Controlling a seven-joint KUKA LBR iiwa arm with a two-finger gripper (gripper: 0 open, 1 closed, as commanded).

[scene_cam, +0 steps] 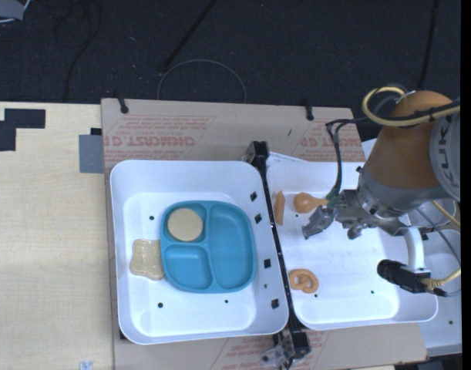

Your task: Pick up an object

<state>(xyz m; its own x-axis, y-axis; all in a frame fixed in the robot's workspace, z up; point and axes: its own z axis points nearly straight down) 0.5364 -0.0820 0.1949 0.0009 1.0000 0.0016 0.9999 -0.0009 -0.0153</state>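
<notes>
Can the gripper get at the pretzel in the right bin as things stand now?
Probably yes. The pretzel lies alone on the floor of the right bin, apart from its walls, and the gripper hangs above the same bin with nothing between them.

Red block lettering runs along the cardboard sheet (189,133) lying under the two bins, printed upside down to this view and too faint to read with certainty, with more of the same red print, equally illegible, at the sheet's near edge.
</notes>
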